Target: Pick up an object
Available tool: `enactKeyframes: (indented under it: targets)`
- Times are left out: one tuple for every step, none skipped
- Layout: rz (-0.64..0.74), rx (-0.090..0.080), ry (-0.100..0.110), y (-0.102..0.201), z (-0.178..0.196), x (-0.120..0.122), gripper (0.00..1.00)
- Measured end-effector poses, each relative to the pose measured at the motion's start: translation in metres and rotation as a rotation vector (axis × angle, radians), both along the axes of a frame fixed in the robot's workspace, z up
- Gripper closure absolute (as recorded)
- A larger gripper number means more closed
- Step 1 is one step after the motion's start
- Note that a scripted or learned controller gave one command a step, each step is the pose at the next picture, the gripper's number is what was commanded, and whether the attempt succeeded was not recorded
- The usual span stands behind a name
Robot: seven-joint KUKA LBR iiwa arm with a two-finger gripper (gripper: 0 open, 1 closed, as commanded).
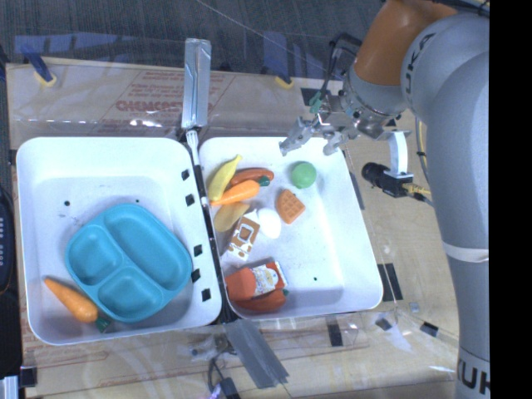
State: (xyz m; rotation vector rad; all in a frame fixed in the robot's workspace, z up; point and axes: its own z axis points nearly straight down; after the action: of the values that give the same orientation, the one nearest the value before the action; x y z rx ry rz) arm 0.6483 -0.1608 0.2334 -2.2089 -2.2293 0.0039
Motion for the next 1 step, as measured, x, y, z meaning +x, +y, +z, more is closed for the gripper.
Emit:
enactKeyframes:
  targets:
    - [0.007,0.0,0.001,0.0014,0.0106,0.0008,1.0]
